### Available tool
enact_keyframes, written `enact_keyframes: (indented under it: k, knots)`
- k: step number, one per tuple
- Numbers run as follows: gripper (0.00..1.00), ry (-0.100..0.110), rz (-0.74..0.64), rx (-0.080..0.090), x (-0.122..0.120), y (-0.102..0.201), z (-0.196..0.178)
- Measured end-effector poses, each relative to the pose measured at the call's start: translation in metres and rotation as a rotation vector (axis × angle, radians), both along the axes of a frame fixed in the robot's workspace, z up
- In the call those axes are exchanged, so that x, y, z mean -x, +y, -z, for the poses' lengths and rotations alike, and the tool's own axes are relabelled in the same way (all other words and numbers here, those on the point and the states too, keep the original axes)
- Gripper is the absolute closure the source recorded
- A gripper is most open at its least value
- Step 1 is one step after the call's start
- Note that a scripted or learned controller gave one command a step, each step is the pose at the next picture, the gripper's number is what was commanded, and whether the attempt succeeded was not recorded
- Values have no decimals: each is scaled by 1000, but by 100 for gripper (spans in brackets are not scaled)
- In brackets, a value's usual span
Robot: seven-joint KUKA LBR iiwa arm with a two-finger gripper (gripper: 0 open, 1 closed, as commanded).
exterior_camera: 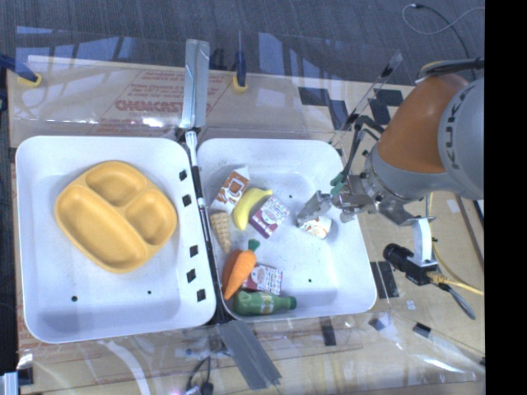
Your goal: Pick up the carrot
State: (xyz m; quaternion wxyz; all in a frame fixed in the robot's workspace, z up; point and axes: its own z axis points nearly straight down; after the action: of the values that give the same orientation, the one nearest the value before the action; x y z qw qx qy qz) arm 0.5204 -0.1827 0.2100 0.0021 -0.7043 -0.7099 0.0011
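The counter carries 2 white bins. The left bin (49, 303) holds a yellow tray (115, 214) with 3 compartments. In the right bin (346, 290), the carrot (237, 271) lies near the 7 o'clock corner, tilted, green top uppermost, touching a small carton (265, 279) at its 3 o'clock and just above a green bottle (262, 304). A banana (249, 206) lies at the carrot's 12 o'clock, beside a purple packet (270, 216). The end effector (315, 212) hangs over the bin's 3 o'clock side, well apart from the carrot, just above a crumpled white wrapper (317, 226); whether it is wide or narrow I cannot tell.
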Motion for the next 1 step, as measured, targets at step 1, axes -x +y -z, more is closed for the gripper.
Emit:
enact_keyframes:
  k: [1]
  knots:
    - [0,1,-95,0,45,86,55]
